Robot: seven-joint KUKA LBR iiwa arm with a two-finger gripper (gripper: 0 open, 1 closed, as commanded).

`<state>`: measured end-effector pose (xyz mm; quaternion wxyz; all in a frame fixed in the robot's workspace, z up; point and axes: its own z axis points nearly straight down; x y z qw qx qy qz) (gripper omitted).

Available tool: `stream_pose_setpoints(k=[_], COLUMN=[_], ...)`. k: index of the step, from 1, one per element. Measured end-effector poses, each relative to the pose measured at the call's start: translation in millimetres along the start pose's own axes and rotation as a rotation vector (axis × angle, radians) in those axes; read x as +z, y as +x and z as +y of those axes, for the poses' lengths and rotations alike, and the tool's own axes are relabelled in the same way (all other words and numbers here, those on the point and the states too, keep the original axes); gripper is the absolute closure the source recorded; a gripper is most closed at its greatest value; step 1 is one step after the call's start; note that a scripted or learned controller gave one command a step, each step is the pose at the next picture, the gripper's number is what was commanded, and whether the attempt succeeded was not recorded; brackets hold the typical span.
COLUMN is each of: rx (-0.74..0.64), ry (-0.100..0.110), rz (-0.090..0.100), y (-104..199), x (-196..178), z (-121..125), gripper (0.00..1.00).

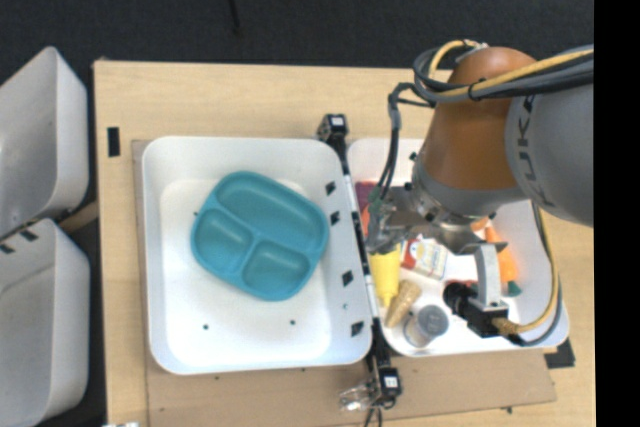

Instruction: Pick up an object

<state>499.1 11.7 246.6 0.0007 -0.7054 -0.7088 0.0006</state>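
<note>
Gripper [392, 227] low over right bin [540, 315], near its left wall; grip state impossible to tell. Crowded below: yellow piece [384, 270], tan cone [404, 300], grey disc [431, 322]. Risk: snagging the divider, or closing on two items. Teal tray [260, 235] mid left bin [160, 335].

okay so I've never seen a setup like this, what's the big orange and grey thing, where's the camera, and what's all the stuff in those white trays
The orange and grey thing is a robot arm reaching in from the right. One fixed camera looks down on the wooden bench at a slant. Two shallow white bins sit side by side. The left bin holds a teal divided plate. The arm hangs over the right bin, which holds a jumble of small things: a yellow piece, a tan piece, a grey round lid-like thing, something orange. Its gripper is hidden under the wrist, so I can't tell whether it holds anything.
</note>
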Motion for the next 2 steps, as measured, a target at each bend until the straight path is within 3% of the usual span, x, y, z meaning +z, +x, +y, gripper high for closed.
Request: stream_pose_setpoints(k=[2], rx=[0.006], ry=[-0.003], rz=[-0.001], y=[-2.6], x=[12.9], z=[-2.1], gripper=[1.00])
